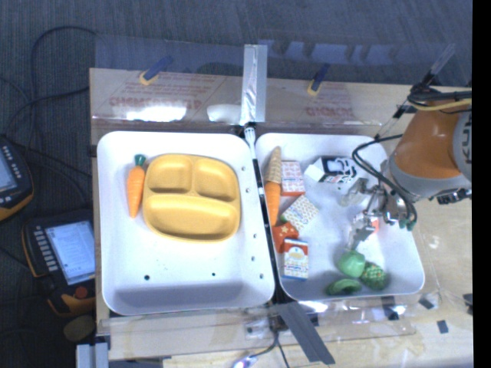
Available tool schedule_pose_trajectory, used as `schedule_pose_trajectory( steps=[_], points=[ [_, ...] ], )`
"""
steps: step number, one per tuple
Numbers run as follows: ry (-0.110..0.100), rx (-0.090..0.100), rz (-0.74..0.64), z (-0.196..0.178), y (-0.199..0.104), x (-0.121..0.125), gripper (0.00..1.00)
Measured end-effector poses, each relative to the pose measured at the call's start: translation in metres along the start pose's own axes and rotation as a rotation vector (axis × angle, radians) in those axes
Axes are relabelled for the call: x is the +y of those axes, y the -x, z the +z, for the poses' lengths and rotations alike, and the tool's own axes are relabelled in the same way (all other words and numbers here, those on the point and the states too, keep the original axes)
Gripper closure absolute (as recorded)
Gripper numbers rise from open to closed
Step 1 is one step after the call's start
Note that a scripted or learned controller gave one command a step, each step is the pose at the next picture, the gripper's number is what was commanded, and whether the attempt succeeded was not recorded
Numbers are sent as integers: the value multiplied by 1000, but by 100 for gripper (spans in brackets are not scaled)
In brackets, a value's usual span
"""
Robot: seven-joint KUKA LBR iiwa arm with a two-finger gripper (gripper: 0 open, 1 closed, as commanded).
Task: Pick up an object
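My gripper hangs low over the right part of the right bin, reaching in from the right under the orange wrist band. Just below its tip lies a round green toy, with a darker green knobbly piece beside it and a flat green one in front. I see nothing held by the gripper. Further left in this bin lie a small red-and-white carton, a red tomato-like toy, a patterned packet, a pink box and a long orange carrot.
A black-and-white packet lies at the back of the right bin. The left bin holds a yellow divided tray and a second carrot on its left. A cable loops from the wrist over the right bin's rear.
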State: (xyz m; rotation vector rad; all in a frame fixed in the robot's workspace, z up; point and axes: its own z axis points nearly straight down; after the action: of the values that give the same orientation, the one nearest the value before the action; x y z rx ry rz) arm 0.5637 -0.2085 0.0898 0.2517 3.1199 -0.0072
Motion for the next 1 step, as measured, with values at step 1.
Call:
schedule_pose_trajectory(
  steps=[1],
  points=[
    [2, 1, -375, 1, 28, -10, 0]
  ],
)
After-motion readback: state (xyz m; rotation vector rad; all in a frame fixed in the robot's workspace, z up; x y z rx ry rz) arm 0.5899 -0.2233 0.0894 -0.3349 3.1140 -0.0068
